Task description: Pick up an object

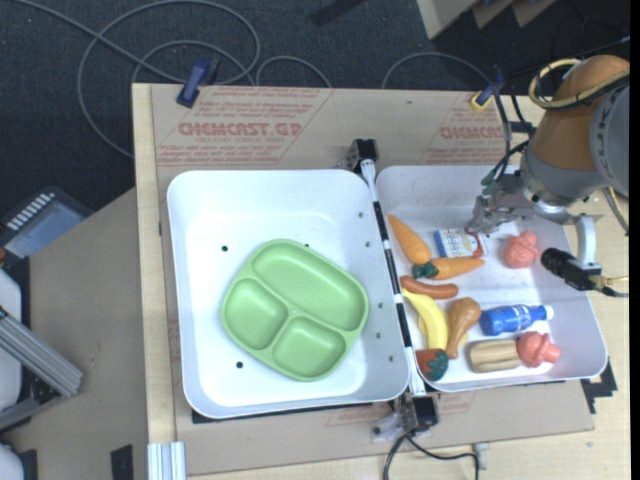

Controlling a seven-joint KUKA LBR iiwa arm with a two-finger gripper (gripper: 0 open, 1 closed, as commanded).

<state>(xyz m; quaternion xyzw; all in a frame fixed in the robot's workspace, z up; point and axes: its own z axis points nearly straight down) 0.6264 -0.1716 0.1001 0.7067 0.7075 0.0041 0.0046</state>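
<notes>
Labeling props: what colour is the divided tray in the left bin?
Light green tray, seen in the camera view.

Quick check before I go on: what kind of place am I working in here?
Most likely a robotics lab bench, not a kitchen: two white bins on a protective board, plastic toy food like a banana and carrot, and loose cables across dark carpet.

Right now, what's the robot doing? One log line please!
gripper over right bin | near carton | nothing seen held | tray in left bin
</notes>
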